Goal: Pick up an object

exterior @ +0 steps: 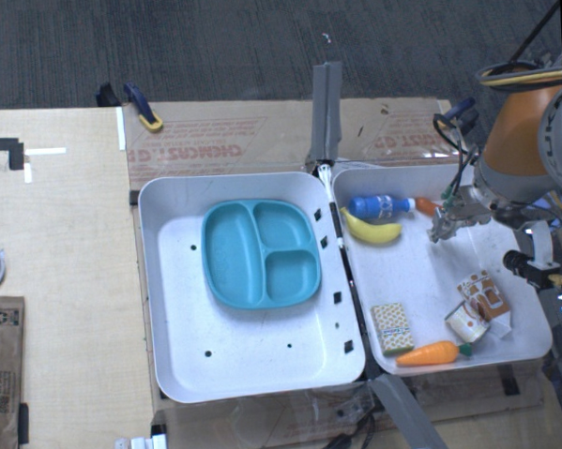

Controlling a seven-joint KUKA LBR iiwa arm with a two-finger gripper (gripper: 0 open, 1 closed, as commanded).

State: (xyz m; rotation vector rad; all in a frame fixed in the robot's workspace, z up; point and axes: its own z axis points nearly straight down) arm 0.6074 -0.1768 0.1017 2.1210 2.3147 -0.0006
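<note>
Gripper (pixel 443 225) hangs over the right bin (pixel 411 278), up by its far end, and whether it is wide or narrow I cannot tell. Nothing visible in its grasp. Just left of it lie the blue bottle (pixel 378 206) and banana (pixel 371 229), touching. Nearer the front: carrot (pixel 427 354), a small patterned box (pixel 393 327), a crumpled carton (pixel 478 306) (brown and white). Left bin (pixel 175 346) holds a teal divided plate (pixel 261 253)

Upside-down red "CHEMCAT" lettering on the cardboard sheet (pixel 258 136).
</note>
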